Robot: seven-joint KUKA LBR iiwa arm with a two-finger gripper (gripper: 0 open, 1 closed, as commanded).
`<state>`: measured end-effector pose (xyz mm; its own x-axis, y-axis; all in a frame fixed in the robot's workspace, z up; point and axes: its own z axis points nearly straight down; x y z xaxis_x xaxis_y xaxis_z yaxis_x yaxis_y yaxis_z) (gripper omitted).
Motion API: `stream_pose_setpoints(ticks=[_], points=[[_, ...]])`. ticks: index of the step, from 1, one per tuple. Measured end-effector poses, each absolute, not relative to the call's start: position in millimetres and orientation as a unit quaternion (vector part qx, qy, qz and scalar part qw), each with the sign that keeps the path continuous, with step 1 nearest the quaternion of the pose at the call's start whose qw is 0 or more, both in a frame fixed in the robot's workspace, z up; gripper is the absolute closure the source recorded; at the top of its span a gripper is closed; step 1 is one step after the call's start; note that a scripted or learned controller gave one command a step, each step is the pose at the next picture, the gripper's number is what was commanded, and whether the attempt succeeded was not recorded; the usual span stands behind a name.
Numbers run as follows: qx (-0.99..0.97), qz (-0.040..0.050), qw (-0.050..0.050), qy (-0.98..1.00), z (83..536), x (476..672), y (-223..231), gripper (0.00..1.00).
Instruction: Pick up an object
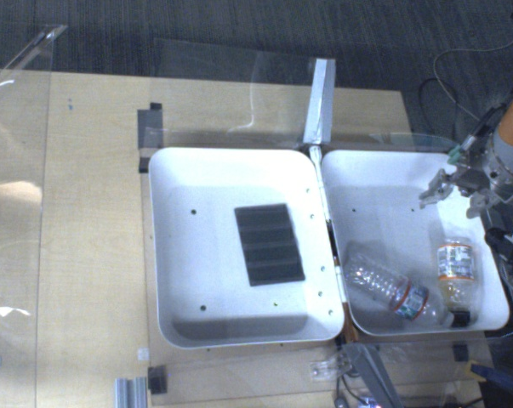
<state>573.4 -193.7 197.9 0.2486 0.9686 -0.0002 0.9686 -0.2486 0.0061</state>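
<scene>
My gripper (451, 202) hangs over the right part of the right bin (367, 172), its fingers spread open with nothing between them. Just below it in the view lies a small bottle (455, 269) with an amber label and a black cap. A crumpled clear plastic bottle (385, 288) rests on its side near the bin's front. A black ribbed rectangular pad (269, 244) lies flat in the middle of the left bin (188, 185).
The two white bins sit side by side on a wooden bench, split by a metal post (319, 102) at the back. Cables and dark hardware crowd the right edge, and a clear plastic sheet covers the bench at the left.
</scene>
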Motion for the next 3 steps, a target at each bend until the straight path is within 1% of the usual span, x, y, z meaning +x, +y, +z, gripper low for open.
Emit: stream_pose_setpoints(ticks=[1,2,3], points=[[0.713,0.008,0.011,0.701,92,543.4,-179,0.0],[0.714,0.0028,0.004,0.7,88,596.1,-195,0.0],[0.675,0.002,0.003,0.738,89,671.6,-197,0.0]])
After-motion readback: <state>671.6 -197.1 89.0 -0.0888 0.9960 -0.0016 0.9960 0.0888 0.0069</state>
